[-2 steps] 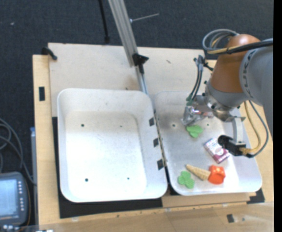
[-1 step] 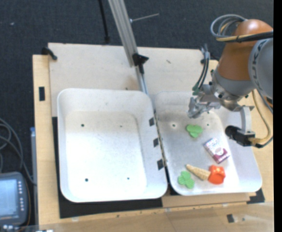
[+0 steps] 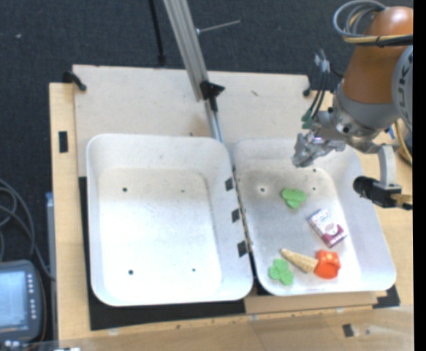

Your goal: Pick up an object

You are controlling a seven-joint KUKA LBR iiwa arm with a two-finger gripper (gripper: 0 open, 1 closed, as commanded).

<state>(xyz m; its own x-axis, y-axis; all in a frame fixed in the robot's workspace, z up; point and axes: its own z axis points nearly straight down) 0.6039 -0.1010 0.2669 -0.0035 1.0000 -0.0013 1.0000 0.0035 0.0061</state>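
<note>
My gripper [image 3: 305, 154] hangs over the far edge of the right bin [image 3: 364, 234], above and apart from the objects. A light green piece [image 3: 294, 197] lies closest, just below the gripper toward the bin's middle. A small white and purple packet [image 3: 326, 226] rests further toward the front right. Near the front edge are a tan cone [image 3: 297, 259], an orange-red toy [image 3: 327, 264] touching its wide end, and a dark green leaf-shaped piece [image 3: 280, 271]. Nothing shows between the fingers.
The left bin [image 3: 99, 159] sits beside the right one, divided from it by a narrow seam with black clips. A slanted metal pole [image 3: 187, 39] rises from the bench behind the bins. A screen device [image 3: 6, 302] sits off the bench at lower left.
</note>
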